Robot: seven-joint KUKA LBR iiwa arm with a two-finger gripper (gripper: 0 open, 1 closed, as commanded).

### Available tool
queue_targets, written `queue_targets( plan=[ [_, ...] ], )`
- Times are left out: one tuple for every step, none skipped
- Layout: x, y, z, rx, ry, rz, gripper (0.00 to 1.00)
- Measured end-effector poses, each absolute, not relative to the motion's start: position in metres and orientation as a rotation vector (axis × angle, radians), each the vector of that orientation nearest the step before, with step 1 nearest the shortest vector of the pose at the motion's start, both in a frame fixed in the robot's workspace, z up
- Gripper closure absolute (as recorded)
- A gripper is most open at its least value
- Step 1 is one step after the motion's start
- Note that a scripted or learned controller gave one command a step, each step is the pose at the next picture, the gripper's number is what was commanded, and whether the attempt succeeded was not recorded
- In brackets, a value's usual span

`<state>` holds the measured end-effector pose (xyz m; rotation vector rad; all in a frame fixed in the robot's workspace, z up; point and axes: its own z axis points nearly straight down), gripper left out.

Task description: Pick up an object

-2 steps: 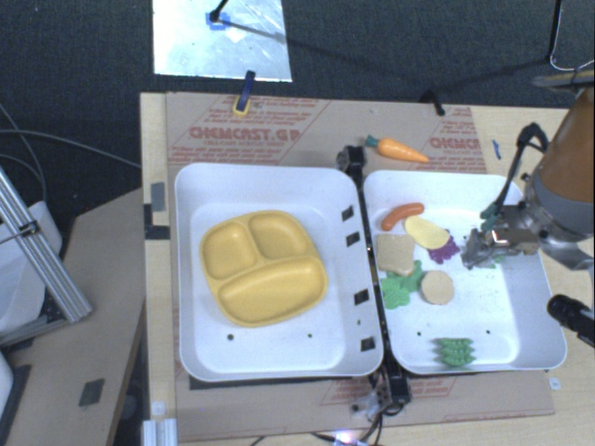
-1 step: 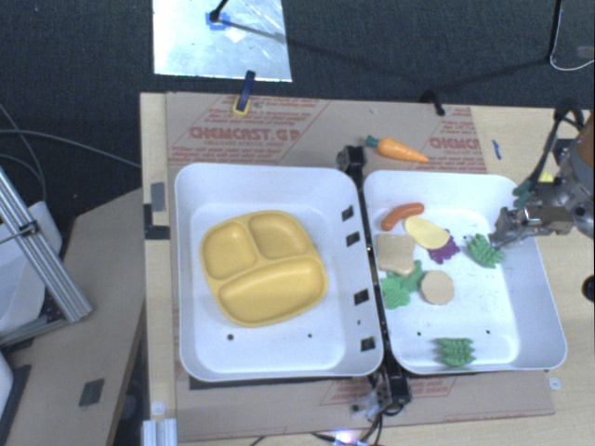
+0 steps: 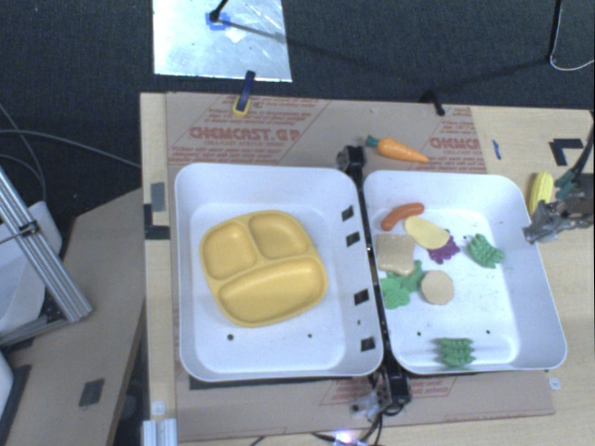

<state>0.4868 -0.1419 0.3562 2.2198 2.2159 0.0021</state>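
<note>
Right bin's (image 3: 521, 342) lower half lies open; toy food (image 3: 423, 254) crowds upper-left.

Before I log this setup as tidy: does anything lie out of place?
Yes. A toy carrot lies on the cardboard behind the right bin, outside both bins, while the other toy foods sit inside that bin.

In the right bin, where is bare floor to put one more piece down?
The right bin has bare floor along its right side, between the leafy green and the lower green piece, and along the top edge above the sausage. The left-centre is crowded: bread, yellow slice, round piece.
</note>
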Motion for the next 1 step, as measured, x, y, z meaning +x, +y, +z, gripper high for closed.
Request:
queue_targets(
  plan=[
    [0.4863,-0.1971,0.3573,2.222,2.213,0.001,1.0]
  ],
)
